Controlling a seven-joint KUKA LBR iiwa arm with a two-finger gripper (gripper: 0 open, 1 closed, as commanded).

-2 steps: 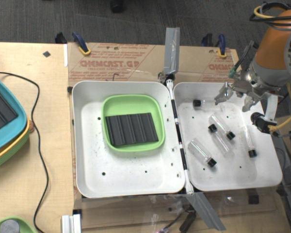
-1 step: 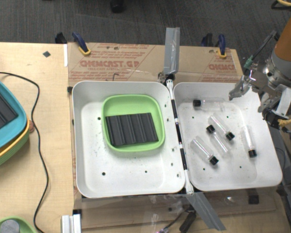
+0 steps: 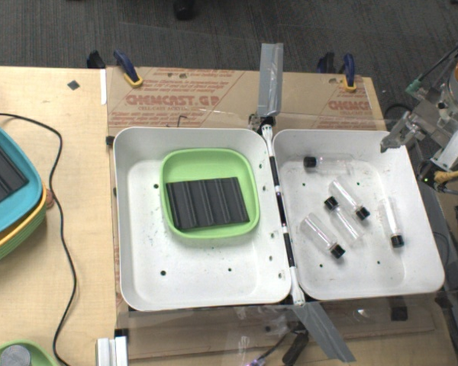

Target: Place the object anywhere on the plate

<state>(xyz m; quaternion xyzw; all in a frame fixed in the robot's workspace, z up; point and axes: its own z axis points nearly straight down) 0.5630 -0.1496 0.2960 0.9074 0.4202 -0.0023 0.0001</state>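
While the arm sits at the right edge of the view, the scene reads as follows.

Worktop: pale wood, reaching far to the left of the jaws, with a black cable trailing over it.
Cardboard sheet: under both bins, clamped at its far edge, to the left of the jaws.
Left bin: white, well to the left of the jaws and lower in the view.
Right bin: white, its far right corner just below the jaws.
Green plate: in the left bin, well apart from the jaws, bearing a dark ribbed slab.
Jaws: grey metal over the right bin's far right corner; whether they are open or closed I cannot tell.
Clear tubes: four with black caps, lying flat in the right bin, below and left of the jaws, apart from them.
Loose black cap: left of the jaws, near the bin's far wall.
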